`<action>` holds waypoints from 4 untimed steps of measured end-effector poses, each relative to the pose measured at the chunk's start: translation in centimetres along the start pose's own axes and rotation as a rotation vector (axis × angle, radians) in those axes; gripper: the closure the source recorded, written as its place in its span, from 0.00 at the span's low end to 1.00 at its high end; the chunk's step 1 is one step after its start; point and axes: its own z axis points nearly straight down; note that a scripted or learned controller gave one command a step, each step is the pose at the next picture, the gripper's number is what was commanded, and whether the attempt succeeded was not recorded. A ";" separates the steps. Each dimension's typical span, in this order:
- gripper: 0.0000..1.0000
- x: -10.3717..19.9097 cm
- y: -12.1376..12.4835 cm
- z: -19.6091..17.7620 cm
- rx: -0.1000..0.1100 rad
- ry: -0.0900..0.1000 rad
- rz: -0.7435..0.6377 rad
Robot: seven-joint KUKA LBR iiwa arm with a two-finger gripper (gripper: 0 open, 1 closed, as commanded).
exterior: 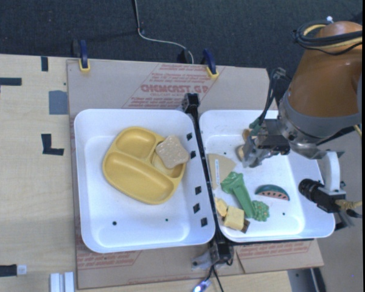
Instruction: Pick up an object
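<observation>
Gripper (250, 157) low in right bin (292, 227), just above green toy (242, 193); open/closed: can't tell. Watermelon slice (272, 192) right of toy.

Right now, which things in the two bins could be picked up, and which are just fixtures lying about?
Pick candidates:
- green toy, right bin
- watermelon slice, right bin
- yellow blocks, right bin
- bread slice, on the yellow tray

The gripper hangs over the right bin.

Just lying about:
- yellow tray, left bin
- blue clamps on the cardboard
- black cable

cardboard sheet (164, 90), two clamps, black cable (137, 17)
</observation>
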 end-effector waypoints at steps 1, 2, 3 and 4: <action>1.00 -0.4 0.1 -1.2 -0.004 -0.003 0.005; 1.00 -0.4 0.1 -2.0 0.001 -0.003 0.004; 0.00 -0.4 0.1 -2.0 0.002 -0.003 0.004; 0.00 4.5 0.1 -10.5 -0.018 -0.001 0.001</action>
